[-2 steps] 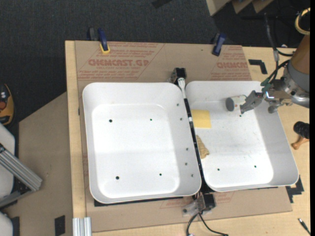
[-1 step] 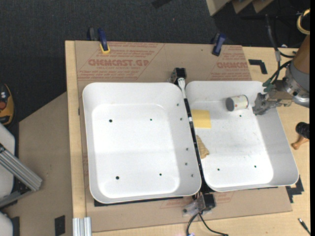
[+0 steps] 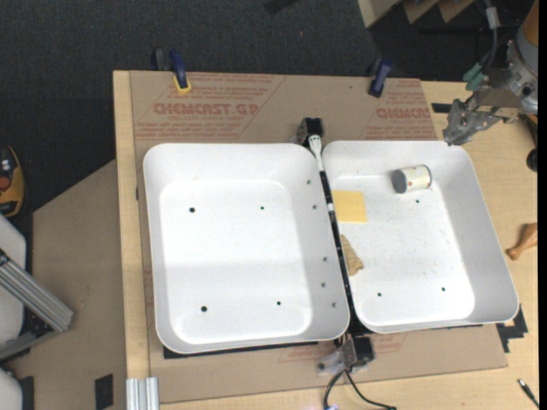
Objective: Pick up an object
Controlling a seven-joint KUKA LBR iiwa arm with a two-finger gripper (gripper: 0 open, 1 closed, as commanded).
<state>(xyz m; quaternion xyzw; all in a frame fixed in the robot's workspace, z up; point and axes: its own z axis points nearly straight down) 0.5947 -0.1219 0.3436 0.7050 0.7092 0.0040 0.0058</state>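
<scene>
So from where I stood, the gripper (image 3: pixel 462 128) was parked up at the far right corner of the bench, just outside the back rim of the right bin (image 3: pixel 487 229). Fingers pointed down over the brown board, nothing between them as far as I could see. Whether they were apart or pinched together, honestly I couldn't tell, too small and cluttered up there.

The stuff to grab was all in the right bin. A little white cylinder with a grey cap (image 3: pixel 411 179) lay on its side near the back of the bin, below and left of the gripper, clearly apart from it. A flat yellow square (image 3: pixel 349 207) sat near the bin's left wall, and a tan scrap (image 3: pixel 351 258) lay just in front of that, right against the wall. The left bin (image 3: pixel 158 229) sat right beside it.
</scene>
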